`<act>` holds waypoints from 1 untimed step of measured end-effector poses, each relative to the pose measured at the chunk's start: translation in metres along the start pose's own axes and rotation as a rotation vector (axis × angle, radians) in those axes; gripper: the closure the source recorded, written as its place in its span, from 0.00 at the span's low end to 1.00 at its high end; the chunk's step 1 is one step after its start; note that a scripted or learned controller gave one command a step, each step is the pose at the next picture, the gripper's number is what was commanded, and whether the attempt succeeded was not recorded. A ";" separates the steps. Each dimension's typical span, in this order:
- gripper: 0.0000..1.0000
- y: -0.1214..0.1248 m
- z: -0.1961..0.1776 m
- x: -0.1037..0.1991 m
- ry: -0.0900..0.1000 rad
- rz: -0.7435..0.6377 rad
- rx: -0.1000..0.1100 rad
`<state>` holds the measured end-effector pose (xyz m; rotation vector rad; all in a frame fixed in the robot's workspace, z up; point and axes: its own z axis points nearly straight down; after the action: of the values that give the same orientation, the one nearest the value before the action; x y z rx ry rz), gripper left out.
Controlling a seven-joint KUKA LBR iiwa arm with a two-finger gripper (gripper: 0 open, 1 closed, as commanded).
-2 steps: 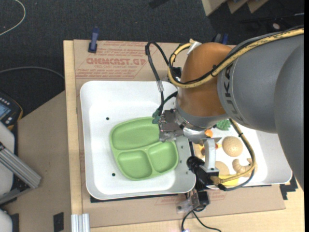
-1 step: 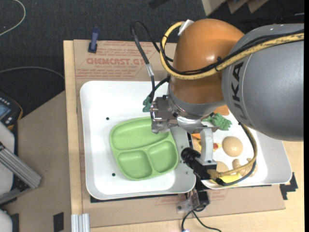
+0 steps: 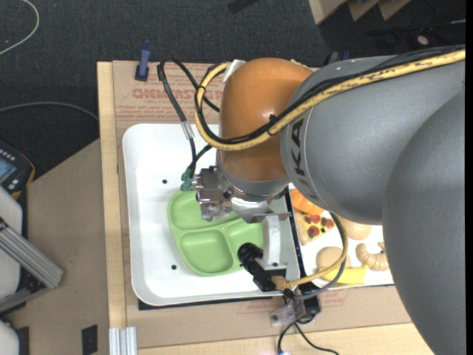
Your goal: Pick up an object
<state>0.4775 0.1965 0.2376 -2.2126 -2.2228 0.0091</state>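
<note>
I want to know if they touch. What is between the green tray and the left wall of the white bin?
In the camera view, only bare white bin floor lies between the green tray and the white bin's left wall.

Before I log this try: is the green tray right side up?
Yes: the green tray lies flat in the left bin, compartments facing up.

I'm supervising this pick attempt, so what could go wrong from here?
The arm hangs low over the green divided tray in the left bin; pressing down could jam or tip the tray. Loose cables trail near the wrist and might snag. The arm's bulk hides much of the right bin, hampering checks.
</note>
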 end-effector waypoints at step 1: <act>1.00 0.043 -0.141 0.011 0.007 0.002 -0.026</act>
<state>0.5220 0.2079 0.3783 -2.2248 -2.2297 -0.0279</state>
